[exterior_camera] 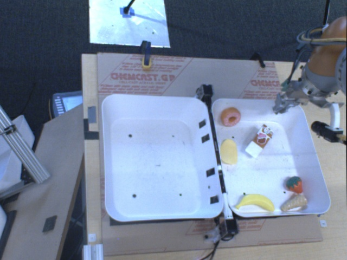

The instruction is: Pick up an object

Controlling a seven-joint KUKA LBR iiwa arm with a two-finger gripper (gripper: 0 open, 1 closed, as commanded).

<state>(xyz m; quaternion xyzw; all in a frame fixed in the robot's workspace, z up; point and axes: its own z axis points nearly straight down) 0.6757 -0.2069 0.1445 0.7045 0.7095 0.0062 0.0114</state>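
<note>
Your arm (325, 53) came in from the right edge of the view, its orange band uppermost and the grey wrist below it angled down and to the left. Your gripper (283, 103) hung low at the upper right; nothing showed between its tips.

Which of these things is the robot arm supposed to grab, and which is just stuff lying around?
To grab, any one:
donut
small carton
yellow piece
banana
strawberry
cone

Just lying around:
left bin
yellow clamp
cardboard sheet

right bin (312, 161): donut (231, 116) behind | banana (255, 202) front | carton (259, 141) between
</note>
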